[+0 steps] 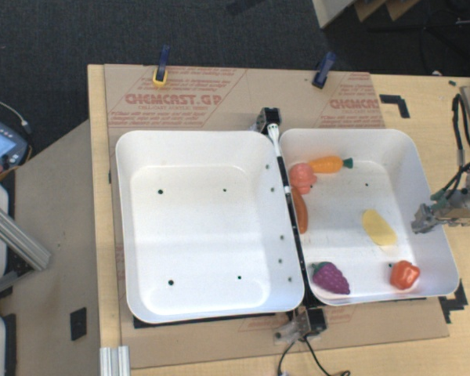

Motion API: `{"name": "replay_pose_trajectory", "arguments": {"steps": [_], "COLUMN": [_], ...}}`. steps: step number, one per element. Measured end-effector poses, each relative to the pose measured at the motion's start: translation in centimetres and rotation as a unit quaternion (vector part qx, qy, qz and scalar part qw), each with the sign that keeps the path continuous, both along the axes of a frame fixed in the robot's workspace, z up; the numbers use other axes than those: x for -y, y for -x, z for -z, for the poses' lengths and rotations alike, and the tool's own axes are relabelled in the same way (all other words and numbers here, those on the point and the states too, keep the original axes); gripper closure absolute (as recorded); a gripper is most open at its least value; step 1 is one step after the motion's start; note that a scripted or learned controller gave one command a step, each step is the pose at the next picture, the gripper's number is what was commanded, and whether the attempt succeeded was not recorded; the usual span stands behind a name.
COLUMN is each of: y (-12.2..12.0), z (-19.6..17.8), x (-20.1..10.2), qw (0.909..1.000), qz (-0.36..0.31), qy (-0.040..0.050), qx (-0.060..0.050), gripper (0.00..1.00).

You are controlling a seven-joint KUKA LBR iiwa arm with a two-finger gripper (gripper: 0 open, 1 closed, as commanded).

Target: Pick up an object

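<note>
Several toy foods lie in the right bin (403, 151). An orange carrot (327, 164) rests at the back, with a pink round fruit (301, 176) beside it and a long orange-red piece (300, 211) along the left wall. A yellow lemon-like piece (378, 228) is mid-right, purple grapes (330, 278) are at the front, and a red pepper (405, 274) is in the front right corner. My gripper (420, 221) is small and grey at the bin's right rim, to the right of the yellow piece and apart from it.
The left bin (133, 210) stands against the right one, joined by a black divider strip (286, 202). Clamps (161, 67) hold the cardboard sheet at the back. Cables (460, 131) hang near the right edge.
</note>
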State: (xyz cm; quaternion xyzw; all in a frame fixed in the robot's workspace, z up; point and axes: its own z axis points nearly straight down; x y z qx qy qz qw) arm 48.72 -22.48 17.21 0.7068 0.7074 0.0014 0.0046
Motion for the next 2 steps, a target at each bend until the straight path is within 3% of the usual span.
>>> {"name": "replay_pose_trajectory", "arguments": {"steps": [1,2], "y": [0.8,-1.3], "z": [9.1,0.8], "x": [-2.0,-1.1], "qw": [1.0000,1.0000], "qz": [0.001,0.000], "qy": [-0.0028,-0.0003], "qx": [-0.005,-0.001], "gripper": [1.00,1.00]}}
